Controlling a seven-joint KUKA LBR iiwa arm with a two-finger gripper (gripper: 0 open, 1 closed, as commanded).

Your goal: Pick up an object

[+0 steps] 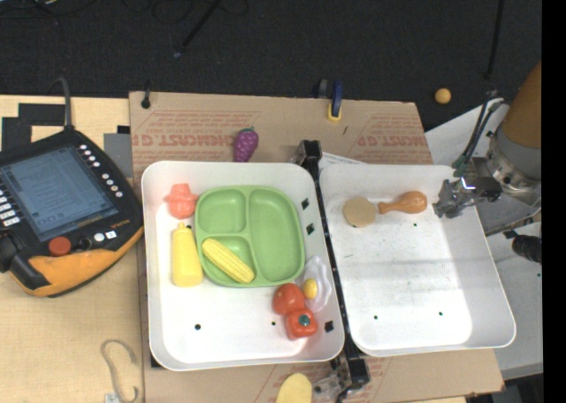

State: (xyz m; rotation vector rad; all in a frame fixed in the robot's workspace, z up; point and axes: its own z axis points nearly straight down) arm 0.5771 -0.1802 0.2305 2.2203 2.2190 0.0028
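I see the right white plastic bin [416, 295] mostly bare; a tan toy drumstick [386, 208] lies near its far rim. My 2-finger gripper [449, 199] hovers over the right edge, grip unreadable.

- A single fixed camera sits above the table, looking down at a slant.
- It stands far enough back to take in both shallow white plastic bins [168, 304], side by side.
- The grey arm [522, 149] enters at the frame's right.
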